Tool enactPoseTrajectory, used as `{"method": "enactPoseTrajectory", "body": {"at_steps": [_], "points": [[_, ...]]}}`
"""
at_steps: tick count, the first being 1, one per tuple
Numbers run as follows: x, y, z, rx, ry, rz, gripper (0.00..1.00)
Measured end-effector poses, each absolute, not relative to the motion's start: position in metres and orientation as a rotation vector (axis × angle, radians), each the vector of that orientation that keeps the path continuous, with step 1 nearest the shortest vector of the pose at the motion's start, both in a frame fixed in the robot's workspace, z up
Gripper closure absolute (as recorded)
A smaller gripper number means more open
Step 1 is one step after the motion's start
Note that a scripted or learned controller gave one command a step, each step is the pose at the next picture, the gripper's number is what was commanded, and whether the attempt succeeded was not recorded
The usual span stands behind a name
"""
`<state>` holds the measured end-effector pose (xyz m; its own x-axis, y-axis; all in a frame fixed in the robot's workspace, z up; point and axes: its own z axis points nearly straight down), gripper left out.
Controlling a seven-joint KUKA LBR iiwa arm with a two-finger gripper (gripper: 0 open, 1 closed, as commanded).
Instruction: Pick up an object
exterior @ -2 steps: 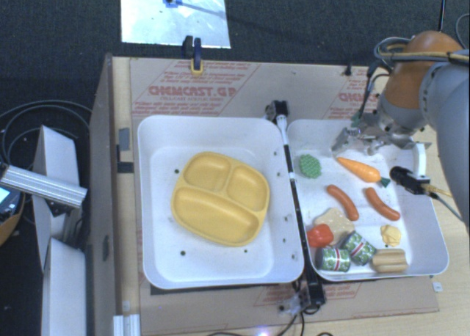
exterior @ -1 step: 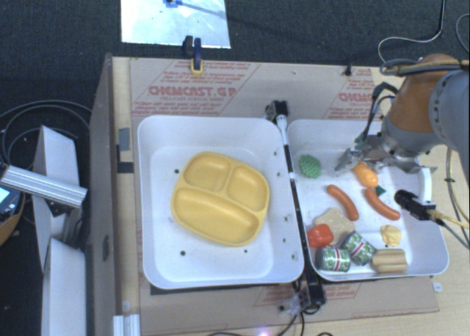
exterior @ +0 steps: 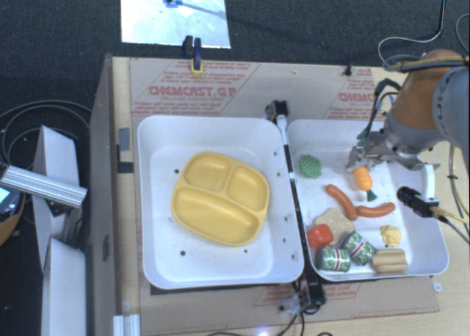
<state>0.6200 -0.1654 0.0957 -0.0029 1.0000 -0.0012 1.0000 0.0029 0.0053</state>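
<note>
A yellow divided tray [exterior: 220,197] lies in the left bin [exterior: 158,152].

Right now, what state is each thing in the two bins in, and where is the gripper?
Yellow tray: lying flat in the left bin, nothing in its compartments.
Carrot: lying in the right bin, just under the gripper.
Two sausages: lying loose, ends close together.
Green piece: apart from the rest.
Two cans: on their sides, touching.
Gripper: low over the carrot, grip unclear.
</note>
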Motion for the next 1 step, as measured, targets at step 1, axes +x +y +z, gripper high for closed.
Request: {"method": "enactPoseTrajectory", "body": {"at_steps": [1], "points": [[0.6518, -0.1061, 0.1402, 2.215, 2.224, 0.006, 1.0]]}}
